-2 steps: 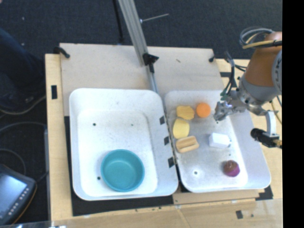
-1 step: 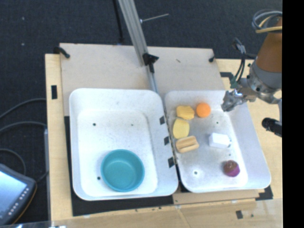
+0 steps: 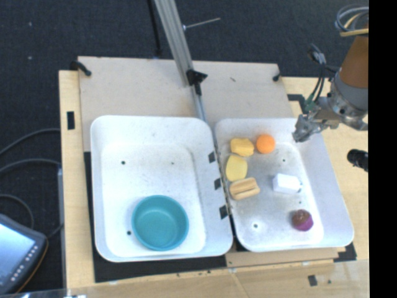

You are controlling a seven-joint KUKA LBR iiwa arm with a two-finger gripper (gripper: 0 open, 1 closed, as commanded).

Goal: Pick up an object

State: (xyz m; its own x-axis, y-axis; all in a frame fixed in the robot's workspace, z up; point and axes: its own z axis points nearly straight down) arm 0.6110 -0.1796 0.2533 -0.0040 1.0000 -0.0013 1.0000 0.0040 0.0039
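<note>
1. White bins sit side by side on the table (image 3: 71, 166). The left bin (image 3: 111, 135) has a blue bowl (image 3: 159, 221) in its near corner.
2. The right bin (image 3: 325, 191) holds all the small things: an orange ball (image 3: 265, 143), a yellow lump (image 3: 242, 146), a yellow round piece (image 3: 236, 167), a tan block (image 3: 244, 188), a white block (image 3: 286, 183) and a dark purple ball (image 3: 302, 220).
3. The robot's hand (image 3: 302, 129) hangs over the far right corner of the right bin. It carries nothing. It is too small and blurry to tell if it is spread or closed.
4. The orange ball is the thing nearest the hand. It lies to the left of the hand and a little closer to the camera, near but not touching it.
5. The ball is round, so it has no long side. The hand could probably come at it from any way.
6. The yellow lump sits just beside the ball on its left. That could get in the way of a grab.
7. The white block lies nearer the camera than the hand, farther off than the ball. It stands apart from the other things, so it may be an easier pick.
8. The purple ball is the farthest, well apart from the hand.
</note>
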